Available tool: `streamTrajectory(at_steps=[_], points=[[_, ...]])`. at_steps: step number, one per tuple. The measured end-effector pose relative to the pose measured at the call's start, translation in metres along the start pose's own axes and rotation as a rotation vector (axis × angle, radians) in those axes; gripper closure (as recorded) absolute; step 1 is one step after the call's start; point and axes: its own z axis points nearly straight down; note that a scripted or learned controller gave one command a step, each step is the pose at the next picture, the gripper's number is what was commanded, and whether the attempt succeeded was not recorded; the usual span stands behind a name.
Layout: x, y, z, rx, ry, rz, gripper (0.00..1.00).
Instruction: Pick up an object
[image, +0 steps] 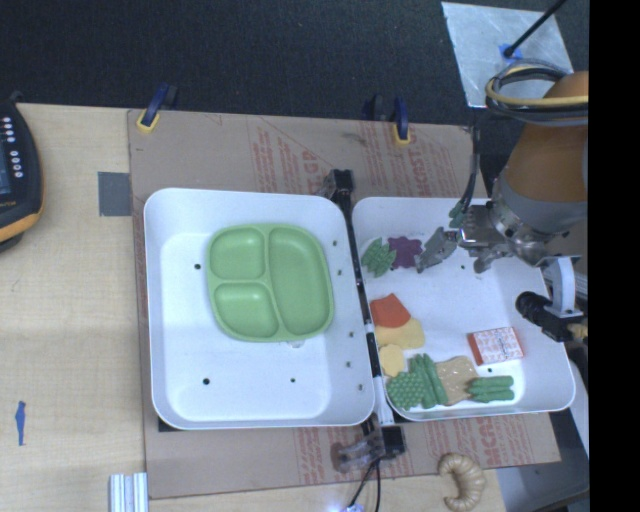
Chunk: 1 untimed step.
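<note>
Now you see the gripper (455, 250), fingers spread and holding nothing, above the smooth white right bin (560, 395) beside ruffled purple toy food (404, 249).

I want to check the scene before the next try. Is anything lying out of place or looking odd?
One thing stands out: a tan croissant-shaped piece lies on the bench below the right bin, outside both bins. The other toy foods lie inside the right bin, and the green divided plate sits flat in the left bin.
</note>
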Motion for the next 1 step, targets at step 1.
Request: streamTrajectory(at_steps=[1], points=[[-0.0422, 0.0218, 0.094, 0.006, -0.002, 0.002, 0.0]])
